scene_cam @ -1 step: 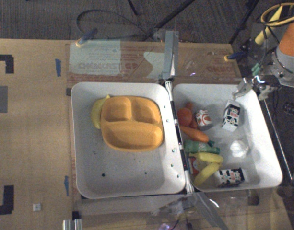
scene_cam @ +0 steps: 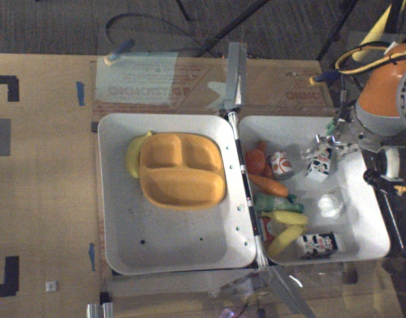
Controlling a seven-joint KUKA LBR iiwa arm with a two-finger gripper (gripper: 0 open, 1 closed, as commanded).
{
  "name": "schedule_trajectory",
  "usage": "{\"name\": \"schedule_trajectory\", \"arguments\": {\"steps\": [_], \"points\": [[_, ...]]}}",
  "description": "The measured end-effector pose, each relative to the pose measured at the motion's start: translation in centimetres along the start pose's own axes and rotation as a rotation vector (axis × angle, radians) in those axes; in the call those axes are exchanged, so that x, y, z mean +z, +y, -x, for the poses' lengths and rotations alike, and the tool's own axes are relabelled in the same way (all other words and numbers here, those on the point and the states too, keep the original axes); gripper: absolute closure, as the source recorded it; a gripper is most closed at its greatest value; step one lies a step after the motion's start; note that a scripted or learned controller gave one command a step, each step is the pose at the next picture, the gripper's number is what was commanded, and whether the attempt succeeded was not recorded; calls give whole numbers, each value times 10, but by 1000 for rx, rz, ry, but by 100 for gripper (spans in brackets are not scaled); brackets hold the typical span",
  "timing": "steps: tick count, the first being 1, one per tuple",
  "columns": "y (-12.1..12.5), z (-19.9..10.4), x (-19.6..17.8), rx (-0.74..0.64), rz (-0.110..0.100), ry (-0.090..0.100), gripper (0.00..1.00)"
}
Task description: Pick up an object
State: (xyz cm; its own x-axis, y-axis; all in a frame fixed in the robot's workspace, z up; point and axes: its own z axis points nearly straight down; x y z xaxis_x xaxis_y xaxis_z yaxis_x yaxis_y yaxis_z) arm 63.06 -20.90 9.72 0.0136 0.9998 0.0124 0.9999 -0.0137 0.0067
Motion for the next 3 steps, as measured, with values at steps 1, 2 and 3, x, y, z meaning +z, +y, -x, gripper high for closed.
{"name": "schedule_trajectory", "arguments": {"steps": [1, 2, 3], "points": [[13, -1, -11, -133, -7, -13, 0], [14, -2, -18, -136, -7, -14, 100], [-6, -55, -198, -22, -8, -14, 100]]}}
